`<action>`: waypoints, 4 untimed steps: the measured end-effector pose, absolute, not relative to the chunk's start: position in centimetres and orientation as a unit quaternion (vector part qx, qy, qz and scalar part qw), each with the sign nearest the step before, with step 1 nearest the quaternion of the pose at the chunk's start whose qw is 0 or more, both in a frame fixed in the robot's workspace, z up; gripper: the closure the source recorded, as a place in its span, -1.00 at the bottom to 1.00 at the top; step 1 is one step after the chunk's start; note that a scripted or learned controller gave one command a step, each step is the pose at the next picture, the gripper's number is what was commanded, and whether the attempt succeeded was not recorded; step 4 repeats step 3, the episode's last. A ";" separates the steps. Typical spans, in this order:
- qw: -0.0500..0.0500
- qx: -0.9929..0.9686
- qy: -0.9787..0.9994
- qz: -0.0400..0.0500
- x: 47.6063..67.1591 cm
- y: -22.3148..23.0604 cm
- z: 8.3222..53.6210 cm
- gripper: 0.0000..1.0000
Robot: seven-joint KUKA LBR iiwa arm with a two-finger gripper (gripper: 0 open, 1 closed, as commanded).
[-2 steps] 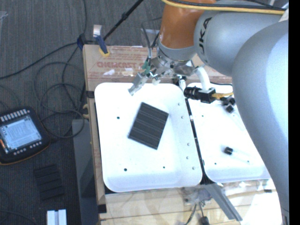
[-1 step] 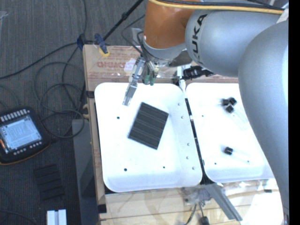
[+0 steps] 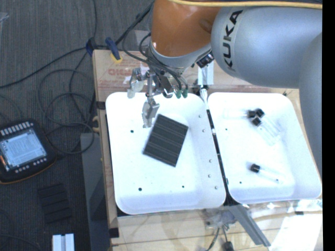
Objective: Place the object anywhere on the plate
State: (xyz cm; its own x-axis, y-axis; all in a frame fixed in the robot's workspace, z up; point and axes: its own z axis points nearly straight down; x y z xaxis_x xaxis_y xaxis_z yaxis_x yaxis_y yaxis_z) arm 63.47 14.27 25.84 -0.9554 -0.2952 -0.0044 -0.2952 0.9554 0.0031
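Note:
A dark ribbed rectangular plate (image 3: 166, 139) lies tilted in the middle of the left bin (image 3: 125, 187). My gripper (image 3: 149, 118) hangs over that bin, its tip just off the plate's upper left corner. Small objects lie in the right bin (image 3: 298, 182): a pair of black-capped pieces (image 3: 255, 116) near the back, a clear piece (image 3: 270, 133) beside them, and a black-capped clear piece (image 3: 257, 169) nearer the front. I see nothing clearly held at the gripper's tip.
The arm's orange band (image 3: 180, 25) and grey body (image 3: 272, 35) loom over the back of both bins. A ridge (image 3: 214, 150) divides the two bins. Cables and a pendant (image 3: 21, 150) lie on the floor to the left.

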 end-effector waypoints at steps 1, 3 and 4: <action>0.000 -0.181 0.984 0.002 66.7 23.5 19.3 -1.00; 0.000 0.089 0.996 0.001 65.9 23.2 13.4 -1.00; 0.000 0.089 0.996 0.001 65.9 23.2 13.4 -1.00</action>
